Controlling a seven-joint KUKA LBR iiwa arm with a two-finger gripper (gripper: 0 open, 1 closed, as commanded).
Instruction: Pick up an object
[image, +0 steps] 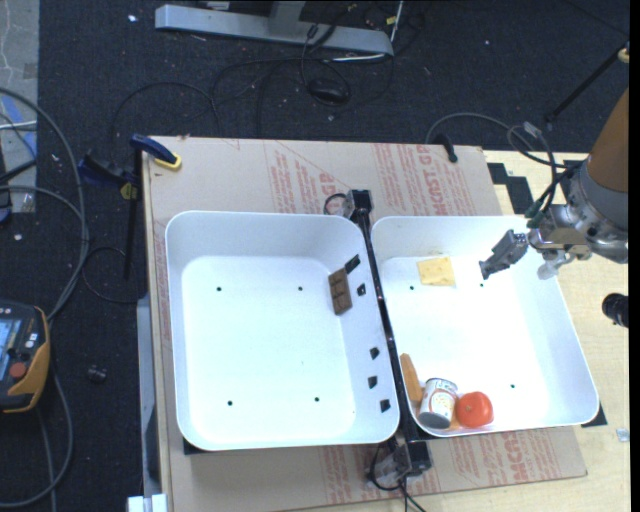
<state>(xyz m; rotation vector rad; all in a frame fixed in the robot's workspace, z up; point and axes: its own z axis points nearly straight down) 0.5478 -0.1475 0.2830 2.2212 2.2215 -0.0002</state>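
Note:
My gripper hangs over the upper right part of the right bin, open, with nothing between its fingers. A flat yellow square lies on the bin floor to its left, apart from it. In the bin's near left corner lie an orange carrot-like stick, a small can and a red ball-like fruit, packed close together. A brown chocolate-like bar leans at the right wall of the left bin.
The grey arm with its orange band comes in from the right edge, above the bin's far right corner. The bins stand on a cardboard sheet. Cables and a blue-yellow clamp lie at the back left.

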